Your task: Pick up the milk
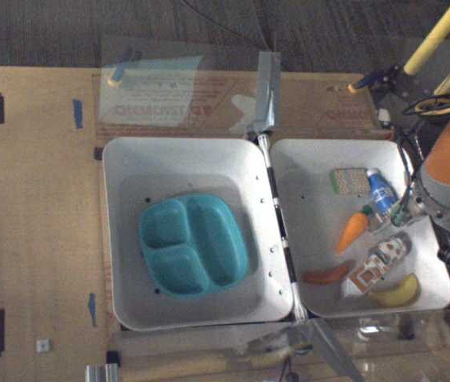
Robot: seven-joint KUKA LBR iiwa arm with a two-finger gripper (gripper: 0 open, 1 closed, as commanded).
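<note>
Reaching in from the right edge of the frame, the gripper (404, 211) hangs low over the right-hand bin (312, 165), near its right wall; how far apart its jaws stand cannot be told, and nothing is visibly held between them. Just above and left of it lies a blue bottle (380, 192), with a green-edged sponge (349, 181) beside that. A toy carrot (353, 229) lies to the left of the gripper. Below the gripper, the milk (377, 265), a small patterned carton, lies on its side in the lower right part of this bin. A yellow banana (397, 291) touches its lower edge, and a red sausage (326, 274) lies to its left. The left-hand bin (129, 165) holds a teal divided plate (193, 244).
</note>
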